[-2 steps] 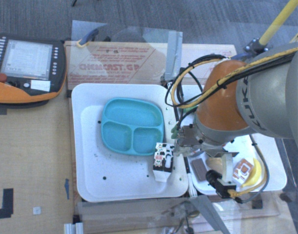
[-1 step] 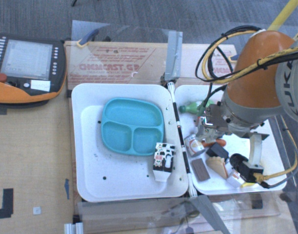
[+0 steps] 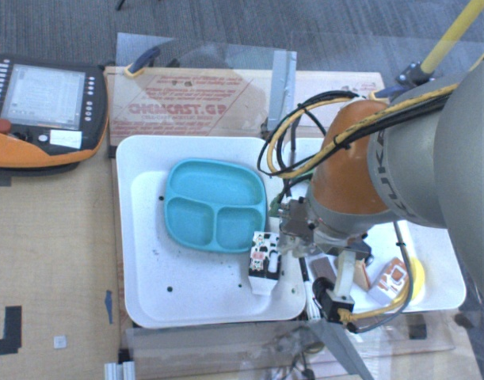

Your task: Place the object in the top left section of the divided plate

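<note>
One gripper (image 3: 264,274) low beside blue divided plate (image 3: 215,205); fingers' opening unclear.

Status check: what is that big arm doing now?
Gripper low in left bin, at a black-and-white object. Blue divided plate beside it. Nothing between them.

Surroundings: grey carpet floor, tan counter.
Orange-and-grey teach pendant (image 3: 43,113) lies at counter's left; printed cardboard sheet (image 3: 190,105) behind bins.

Lighting bright, even, overhead. My arm (image 3: 432,157) throws soft shadow on the right bin (image 3: 440,291). Mild glare on left bin (image 3: 139,212). Focus slightly soft overall.
</note>
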`<move>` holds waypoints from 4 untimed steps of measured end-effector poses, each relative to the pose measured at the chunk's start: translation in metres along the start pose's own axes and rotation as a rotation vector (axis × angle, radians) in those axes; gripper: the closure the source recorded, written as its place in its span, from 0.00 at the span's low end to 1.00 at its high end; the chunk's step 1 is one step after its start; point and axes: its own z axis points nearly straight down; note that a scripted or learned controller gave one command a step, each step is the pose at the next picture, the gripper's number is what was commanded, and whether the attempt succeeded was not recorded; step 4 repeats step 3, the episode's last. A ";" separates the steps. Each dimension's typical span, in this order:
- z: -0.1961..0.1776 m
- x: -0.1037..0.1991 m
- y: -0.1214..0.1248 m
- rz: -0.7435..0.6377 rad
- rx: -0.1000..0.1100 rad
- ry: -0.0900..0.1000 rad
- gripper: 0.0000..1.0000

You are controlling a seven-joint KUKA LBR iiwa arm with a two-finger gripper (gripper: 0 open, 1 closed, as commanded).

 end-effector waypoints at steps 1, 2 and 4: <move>-0.051 -0.018 0.005 -0.070 -0.004 0.000 1.00; 0.000 -0.041 0.010 -0.284 0.000 0.001 1.00; -0.171 -0.054 0.020 -0.282 -0.005 0.000 1.00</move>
